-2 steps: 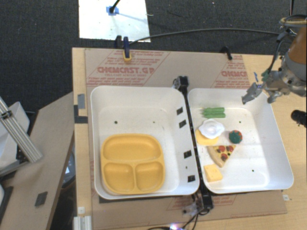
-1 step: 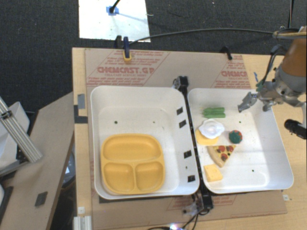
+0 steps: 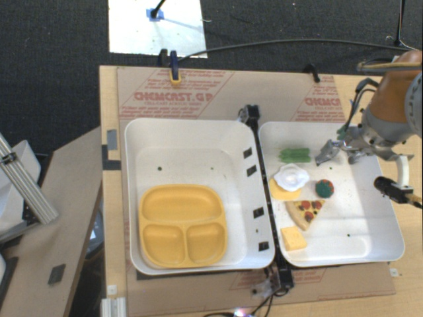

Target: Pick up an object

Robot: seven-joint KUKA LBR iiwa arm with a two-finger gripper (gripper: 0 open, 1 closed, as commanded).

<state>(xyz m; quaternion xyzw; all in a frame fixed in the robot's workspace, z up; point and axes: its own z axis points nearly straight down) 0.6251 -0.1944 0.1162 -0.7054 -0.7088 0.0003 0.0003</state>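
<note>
Just left of the empty, spread hand [image 3: 340, 149], the green block [image 3: 295, 155], apart.

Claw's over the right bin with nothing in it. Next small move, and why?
Probably shift the claw a little toward the left bin and lower it onto the green block. That block is the nearest item, lies flat near the right bin's back wall, and stands apart from the fried egg and pizza slice.
</note>
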